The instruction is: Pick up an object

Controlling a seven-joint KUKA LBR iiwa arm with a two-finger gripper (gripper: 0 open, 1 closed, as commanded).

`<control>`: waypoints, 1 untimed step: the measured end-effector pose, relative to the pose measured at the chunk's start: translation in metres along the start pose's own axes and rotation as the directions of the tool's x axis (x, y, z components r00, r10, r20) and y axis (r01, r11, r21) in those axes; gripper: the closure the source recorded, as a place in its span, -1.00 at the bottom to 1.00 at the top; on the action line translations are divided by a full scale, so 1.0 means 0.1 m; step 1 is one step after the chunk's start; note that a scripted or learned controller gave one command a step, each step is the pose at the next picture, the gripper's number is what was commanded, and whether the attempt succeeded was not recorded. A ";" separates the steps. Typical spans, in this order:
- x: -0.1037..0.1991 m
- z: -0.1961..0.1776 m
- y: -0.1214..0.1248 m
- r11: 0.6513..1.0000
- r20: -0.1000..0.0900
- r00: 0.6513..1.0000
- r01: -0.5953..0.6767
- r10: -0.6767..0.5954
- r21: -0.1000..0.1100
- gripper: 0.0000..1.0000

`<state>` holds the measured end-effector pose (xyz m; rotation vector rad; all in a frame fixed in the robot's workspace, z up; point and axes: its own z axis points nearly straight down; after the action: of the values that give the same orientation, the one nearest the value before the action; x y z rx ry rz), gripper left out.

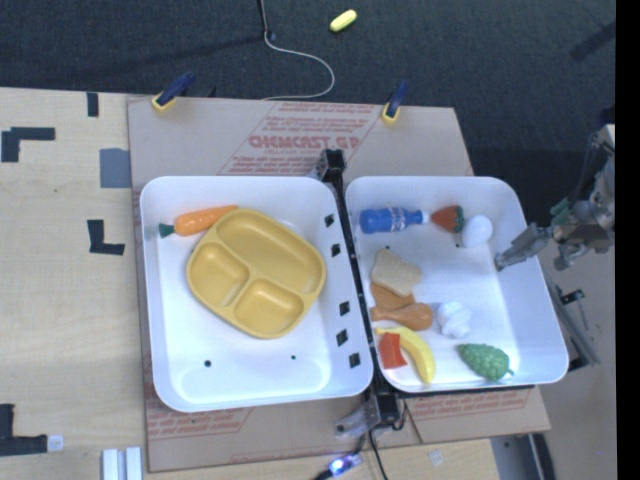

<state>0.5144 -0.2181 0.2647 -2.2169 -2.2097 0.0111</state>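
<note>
The right bin [530, 313] holds several toy foods: a blue bottle [391, 219], a red and green piece [447, 217], a white ball [477, 230], a bread slice [396, 272], a brown drumstick [402, 314], a white garlic-like piece [455, 318], a red piece [391, 350], a banana [419, 354] and a green lump [485, 360]. My gripper [532, 259] hovers over the right rim of this bin, its fingers apart and nothing between them. The nearest object is the white ball, to its left.
The left bin [240, 373] holds a yellow divided plate [256, 273] and an orange carrot [200, 220] at its back left. Clamps [172, 92] pin the cardboard at the back. A cable [300, 53] and a yellow item [343, 20] lie on the dark floor beyond.
</note>
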 end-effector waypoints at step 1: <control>0.00 -0.06 0.02 1.000 0.003 1.000 0.004 -0.004 -0.012 -1.00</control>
<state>0.5167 -0.2177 0.2711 -2.2201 -2.2216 0.0021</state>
